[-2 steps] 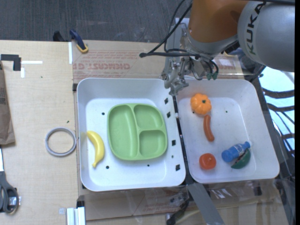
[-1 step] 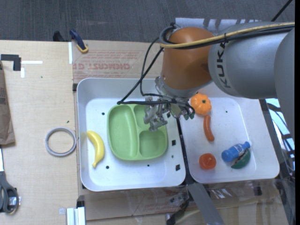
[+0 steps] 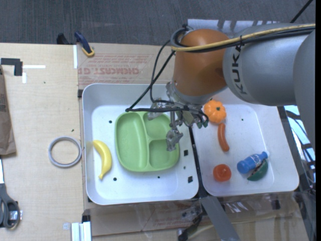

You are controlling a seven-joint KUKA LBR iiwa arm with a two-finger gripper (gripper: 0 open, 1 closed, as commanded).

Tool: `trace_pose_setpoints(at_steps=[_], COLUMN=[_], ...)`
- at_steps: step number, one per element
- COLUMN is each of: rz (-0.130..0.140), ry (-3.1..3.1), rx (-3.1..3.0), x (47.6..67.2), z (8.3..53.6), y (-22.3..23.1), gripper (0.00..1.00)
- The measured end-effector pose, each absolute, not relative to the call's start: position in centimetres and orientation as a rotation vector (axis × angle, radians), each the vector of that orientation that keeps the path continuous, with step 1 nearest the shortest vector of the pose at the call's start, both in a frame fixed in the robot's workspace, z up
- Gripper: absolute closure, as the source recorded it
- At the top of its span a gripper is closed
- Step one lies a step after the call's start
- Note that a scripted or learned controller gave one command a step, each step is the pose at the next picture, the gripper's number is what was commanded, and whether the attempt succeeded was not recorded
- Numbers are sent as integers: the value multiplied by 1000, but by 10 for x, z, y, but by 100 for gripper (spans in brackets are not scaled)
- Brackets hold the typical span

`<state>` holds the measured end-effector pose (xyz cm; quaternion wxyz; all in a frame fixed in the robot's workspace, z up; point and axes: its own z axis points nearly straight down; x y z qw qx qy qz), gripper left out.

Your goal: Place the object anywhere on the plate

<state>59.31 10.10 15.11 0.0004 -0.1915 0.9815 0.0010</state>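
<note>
The banana (image 3: 104, 157), lying just beside the green plate (image 3: 131, 142), is likely light, stiff and smooth, best gripped across its middle; the gripper (image 3: 173, 140) is seen pinched together, empty, above the plate.

This looks like a robot lab — a place for testing machines, not a home. A big grey robot arm (image 3: 271, 59) with an orange band (image 3: 200, 62) comes in from 3 o'clock, with black cables hanging off it. The tabletop (image 3: 40, 114) is bare wood, and flat cardboard (image 3: 115, 67) with printed letters lies under two white bins (image 3: 95, 185) in the middle. The bins hold toy food — a banana (image 3: 103, 157), a little pumpkin (image 3: 215, 112) — and a green plate (image 3: 145, 142). A roll of tape (image 3: 65, 151) sits at 9 o'clock, scissors (image 3: 9, 210) at 8 o'clock, and a blue clamp (image 3: 84, 43) at 11 o'clock.
</note>
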Motion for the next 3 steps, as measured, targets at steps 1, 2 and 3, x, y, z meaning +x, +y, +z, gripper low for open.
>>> trace_pose_setpoints(at_steps=[1, 2, 3], rz=[7, 7, 11], ry=[3081, 3082, 3080], rx=[-594, -593, -585], x=[595, 595, 596], z=[159, 159, 168], y=[101, 101, 100], gripper=[100, 0, 100])
